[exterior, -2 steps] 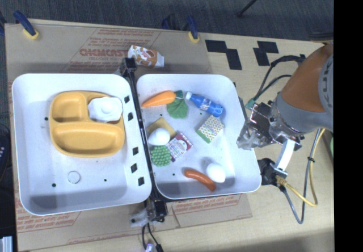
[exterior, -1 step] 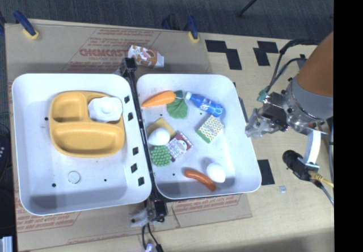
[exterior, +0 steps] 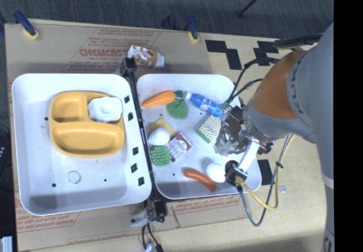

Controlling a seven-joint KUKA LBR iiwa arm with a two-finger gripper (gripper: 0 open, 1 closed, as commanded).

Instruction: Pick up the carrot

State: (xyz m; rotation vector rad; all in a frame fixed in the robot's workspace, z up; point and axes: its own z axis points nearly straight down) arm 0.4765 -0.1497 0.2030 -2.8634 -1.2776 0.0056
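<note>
Still, gripper [exterior: 227, 142] is hovering well apart from carrot [exterior: 159, 99].
Jaw state unclear; descending here risks snagging the packet [exterior: 209, 128].

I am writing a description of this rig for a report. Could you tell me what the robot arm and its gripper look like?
The arm is thick and rounded, grey, with a broad orange band above the wrist. The gripper is a compact block of bare silvery metal with dark parts. Beside it sits a white bracket carrying a small black round part. Black cables run along the wrist, and a yellow cable loops below it.
</note>
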